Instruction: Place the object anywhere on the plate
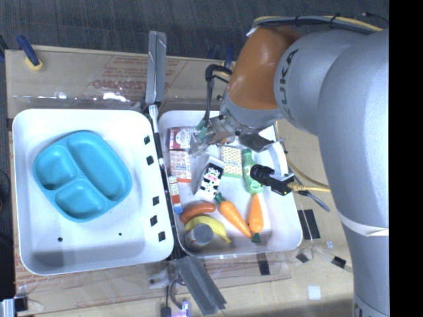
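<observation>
Two bins side by side on the bench (79, 68). In the left bin (39, 243): the plate (82, 174), toward its left and rear part. Right of the plate, past the dividing walls, the right bin (291, 233). Nearest the plate there, a flat packet (180, 152) at the bin's left wall. Further right of the plate: a small card box (211, 179), then a bottle (251, 170). Nearer the front than the plate: a sausage (198, 210), a banana (210, 230), two carrots (232, 218) (256, 215) side by side. Above the right bin's rear, the arm (317, 78), gripper (208, 134) over the packet.
</observation>
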Controlling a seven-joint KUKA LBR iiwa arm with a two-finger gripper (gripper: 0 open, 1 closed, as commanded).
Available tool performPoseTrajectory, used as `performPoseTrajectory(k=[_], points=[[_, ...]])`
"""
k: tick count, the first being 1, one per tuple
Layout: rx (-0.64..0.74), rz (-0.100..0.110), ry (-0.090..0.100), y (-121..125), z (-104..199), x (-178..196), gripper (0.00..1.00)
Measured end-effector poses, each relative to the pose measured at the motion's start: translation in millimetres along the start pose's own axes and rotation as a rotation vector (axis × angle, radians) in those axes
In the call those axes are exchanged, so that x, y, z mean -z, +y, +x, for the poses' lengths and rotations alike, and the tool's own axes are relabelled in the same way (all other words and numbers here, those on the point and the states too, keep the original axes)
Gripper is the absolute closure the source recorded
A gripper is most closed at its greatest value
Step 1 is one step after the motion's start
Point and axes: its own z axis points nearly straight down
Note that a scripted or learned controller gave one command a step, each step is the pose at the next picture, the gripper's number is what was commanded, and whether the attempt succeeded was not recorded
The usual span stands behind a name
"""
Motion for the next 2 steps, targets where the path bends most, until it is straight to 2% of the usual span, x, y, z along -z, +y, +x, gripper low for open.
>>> performPoseTrajectory(k=[1,2], points=[[0.156,-0.002,0.001,2,94,-19,1.0],[0.36,-0.007,-0.002,32,32,-10,1.0]])
